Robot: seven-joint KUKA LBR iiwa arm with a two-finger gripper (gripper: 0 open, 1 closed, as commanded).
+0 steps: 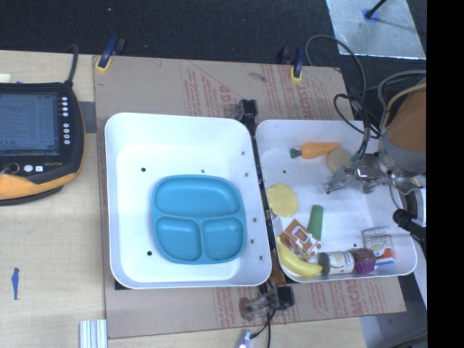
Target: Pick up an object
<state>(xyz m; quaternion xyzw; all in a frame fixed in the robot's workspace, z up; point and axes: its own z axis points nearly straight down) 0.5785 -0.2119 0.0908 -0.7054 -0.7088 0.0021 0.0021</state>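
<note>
My gripper (pixel 352 185) hangs over the right side of the right bin (pixel 270 140), open, with nothing between its fingers. Just up and left of it lie an orange carrot (pixel 320 149) and a pale beige piece (pixel 336 159). Further left are a yellow round item (pixel 282 199) and a green cylinder (pixel 315 220). Along the front wall lie a banana (pixel 296 262), a snack packet (pixel 301 238), a small bottle (pixel 349 262) and a small box (pixel 378 239).
The left bin (pixel 127 140) holds a blue divided plate (pixel 198 217). A tablet-like pendant (pixel 36 133) lies on the bench at far left. Cables (pixel 348 107) loop behind the right bin, near the arm (pixel 407 125).
</note>
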